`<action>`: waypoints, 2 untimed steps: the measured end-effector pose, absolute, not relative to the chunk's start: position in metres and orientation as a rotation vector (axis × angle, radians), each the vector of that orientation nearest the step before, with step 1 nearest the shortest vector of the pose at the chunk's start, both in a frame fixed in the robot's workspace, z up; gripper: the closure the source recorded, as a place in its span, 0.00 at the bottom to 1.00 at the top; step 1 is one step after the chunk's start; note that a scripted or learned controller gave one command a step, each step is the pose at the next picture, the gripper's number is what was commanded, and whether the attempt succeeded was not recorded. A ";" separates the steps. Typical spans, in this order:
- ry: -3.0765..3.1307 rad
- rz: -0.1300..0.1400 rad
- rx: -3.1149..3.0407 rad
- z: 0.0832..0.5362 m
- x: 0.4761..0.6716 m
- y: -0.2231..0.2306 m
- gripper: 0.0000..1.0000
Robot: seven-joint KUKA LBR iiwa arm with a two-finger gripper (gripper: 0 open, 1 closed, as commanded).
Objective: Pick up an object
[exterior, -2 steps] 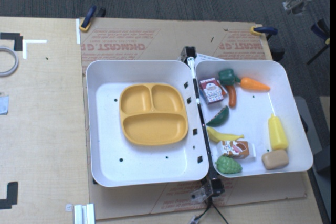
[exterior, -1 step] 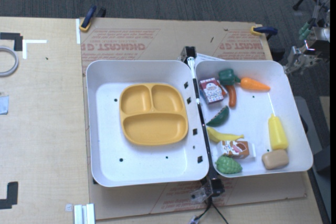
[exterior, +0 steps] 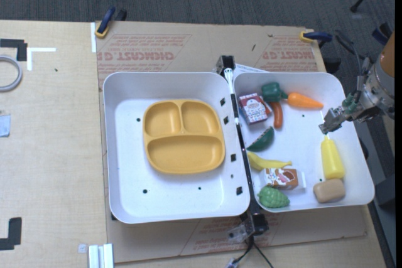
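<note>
The arm (exterior: 384, 75) reaches in at three o'clock, wrist angled down-left over the right bin's (exterior: 300, 132) far edge. Its gripper (exterior: 331, 120) hovers above bare floor, holding nothing; finger spread cannot be told. A yellow corn (exterior: 331, 159) lies just at six o'clock of it, an orange carrot (exterior: 304, 100) at ten o'clock.

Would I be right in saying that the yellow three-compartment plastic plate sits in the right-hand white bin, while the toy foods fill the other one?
Not quite: the camera view shows the yellow three-compartment plastic plate in the left-hand white bin. The toy foods do fill the other bin, the right-hand white bin.
</note>
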State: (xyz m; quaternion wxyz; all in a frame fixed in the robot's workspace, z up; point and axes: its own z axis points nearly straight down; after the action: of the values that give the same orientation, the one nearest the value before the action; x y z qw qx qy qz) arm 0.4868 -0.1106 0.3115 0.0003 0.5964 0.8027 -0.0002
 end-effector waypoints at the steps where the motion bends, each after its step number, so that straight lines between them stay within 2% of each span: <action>1: 2.519 0.000 1.872 0.321 0.488 -0.111 1.00; 2: 2.516 0.000 1.870 0.331 0.489 -0.112 1.00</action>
State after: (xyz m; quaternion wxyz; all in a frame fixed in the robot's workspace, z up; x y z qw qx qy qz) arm 0.4893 -0.1115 0.3310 0.0031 0.5965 0.8026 0.0000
